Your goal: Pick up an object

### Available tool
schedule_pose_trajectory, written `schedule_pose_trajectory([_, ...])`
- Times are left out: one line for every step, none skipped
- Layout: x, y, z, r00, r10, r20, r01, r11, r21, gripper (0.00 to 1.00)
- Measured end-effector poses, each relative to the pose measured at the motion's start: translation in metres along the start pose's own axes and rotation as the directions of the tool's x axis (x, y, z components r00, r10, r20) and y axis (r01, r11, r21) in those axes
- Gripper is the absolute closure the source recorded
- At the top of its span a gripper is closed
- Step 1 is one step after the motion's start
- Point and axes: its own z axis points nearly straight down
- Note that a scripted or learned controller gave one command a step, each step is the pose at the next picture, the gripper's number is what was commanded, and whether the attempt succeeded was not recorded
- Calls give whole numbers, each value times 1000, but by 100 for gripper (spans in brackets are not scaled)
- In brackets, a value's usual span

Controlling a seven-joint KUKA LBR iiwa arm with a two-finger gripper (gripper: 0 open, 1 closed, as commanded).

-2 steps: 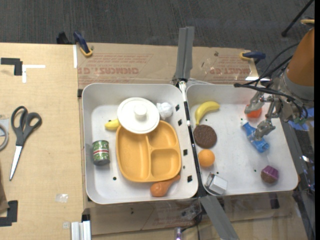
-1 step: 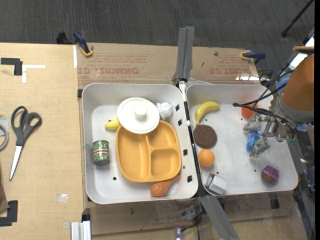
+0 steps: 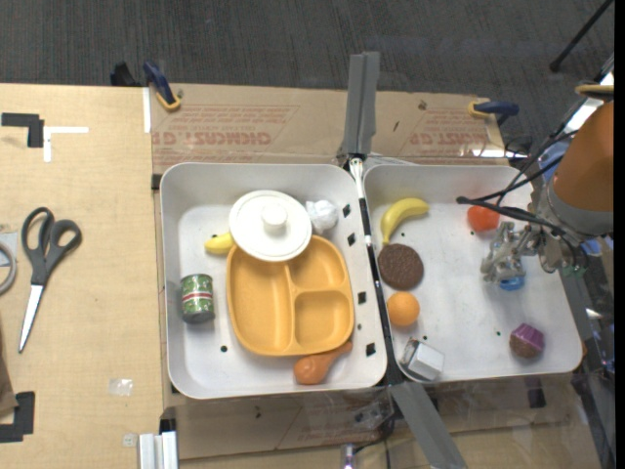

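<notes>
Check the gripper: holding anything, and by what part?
Cannot be told. The gripper sits low in the right bin over a small blue thing, but a hold on it isn't visible.

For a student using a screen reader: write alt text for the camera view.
A grey arm's tool hangs low over the right white bin, which holds a banana, a brown disc, an orange and a purple object. The left bin holds an orange divided tray.

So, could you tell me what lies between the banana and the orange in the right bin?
In the camera view, a round brown cookie lies between the banana and the orange, near the right bin's left wall.
</notes>
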Motion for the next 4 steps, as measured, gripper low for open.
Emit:
schedule_pose_trajectory([0,0,0,1000,0,0,0,1000,0,0])
schedule_pose_trajectory([-13,50,11,988,155,-6,-155,988,-1,0])
schedule_pose_trajectory([5,4,9,1000,24,-4,-24,1000,-1,0])
schedule_pose_trajectory([-55,44,9,997,80,-2,-80,997,-1,0])
